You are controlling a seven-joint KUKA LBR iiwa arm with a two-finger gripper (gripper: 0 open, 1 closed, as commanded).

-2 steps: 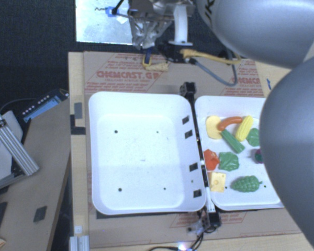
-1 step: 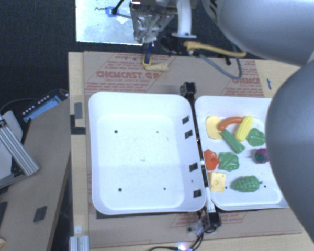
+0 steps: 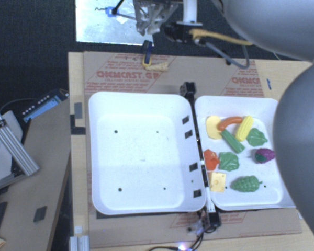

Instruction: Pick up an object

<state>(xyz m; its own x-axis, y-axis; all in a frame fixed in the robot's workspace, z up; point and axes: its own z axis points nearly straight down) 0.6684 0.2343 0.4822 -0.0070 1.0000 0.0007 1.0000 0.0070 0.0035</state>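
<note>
Hovering gripper (image 3: 148,25) high beyond both bins, grip state impossible to tell. Toy food, corn (image 3: 244,127) included, crowding the right bin (image 3: 272,106). Risking a missed or double grab among touching pieces.

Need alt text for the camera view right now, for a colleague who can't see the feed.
Toy food, including a corn cob, purple grapes and a cheese wedge, lies in the right white bin. The arm's hand hangs above the bench beyond the left white bin, far from the toys.
</note>
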